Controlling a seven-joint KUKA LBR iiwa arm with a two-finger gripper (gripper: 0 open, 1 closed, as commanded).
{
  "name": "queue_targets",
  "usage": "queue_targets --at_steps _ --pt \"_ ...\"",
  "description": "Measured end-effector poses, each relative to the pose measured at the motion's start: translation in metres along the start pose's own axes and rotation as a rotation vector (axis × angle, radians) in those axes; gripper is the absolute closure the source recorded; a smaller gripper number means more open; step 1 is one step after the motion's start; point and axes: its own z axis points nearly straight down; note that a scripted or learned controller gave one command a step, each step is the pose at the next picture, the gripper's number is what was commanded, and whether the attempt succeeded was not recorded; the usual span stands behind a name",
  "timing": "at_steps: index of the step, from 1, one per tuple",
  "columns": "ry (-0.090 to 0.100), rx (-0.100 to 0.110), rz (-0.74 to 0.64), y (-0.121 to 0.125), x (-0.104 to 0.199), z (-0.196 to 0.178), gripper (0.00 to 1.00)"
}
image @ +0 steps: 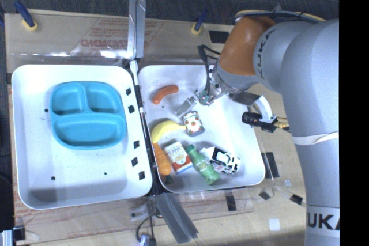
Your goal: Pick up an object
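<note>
Tool (203, 98) hovers mid-frame in the right bin (253, 173); its opening I cannot tell. Best descend squarely over the sausage (165, 94), which lies apart from the clutter.

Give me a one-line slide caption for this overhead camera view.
Gripper reaches into the right bin of toys; blue tray sits in the left bin.

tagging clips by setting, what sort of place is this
Probably a robotics lab bench set up for grasping trials. A grey KUKA arm reaches over two white bins: the right bin holds toy food like a banana and a sausage, the left bin a blue divided tray.
</note>
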Motion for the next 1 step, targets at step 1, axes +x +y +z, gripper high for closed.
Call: queue_targets --at_steps 1 --pt "-0.005 -0.002 -0.267 0.0063 0.0365 -0.1695 0.0"
